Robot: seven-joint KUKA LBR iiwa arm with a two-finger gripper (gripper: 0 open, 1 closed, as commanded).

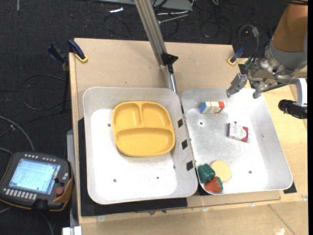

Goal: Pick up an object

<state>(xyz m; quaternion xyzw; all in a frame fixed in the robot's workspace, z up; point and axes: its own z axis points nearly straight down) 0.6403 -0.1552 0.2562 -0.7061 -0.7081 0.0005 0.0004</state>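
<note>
My gripper (pixel 246 87) hangs above the far edge of the right bin (pixel 266 126), its two fingers spread open with nothing between them. Just below and to its left lies a small white box with blue and red ends (pixel 212 106). A purple and white carton (pixel 238 131) rests mid-bin. In the near left corner of that bin sit a green piece (pixel 205 171), a red piece (pixel 214 184) and a tan disc (pixel 221 169), close together.
The left bin (pixel 98 180) holds a yellow divided plate (pixel 143 128). A metal pole (pixel 151 26) slants down to the seam between the bins. A teach pendant (pixel 34 179) lies off the bench at left. Clamps (pixel 234 58) sit on the bench's far corners.
</note>
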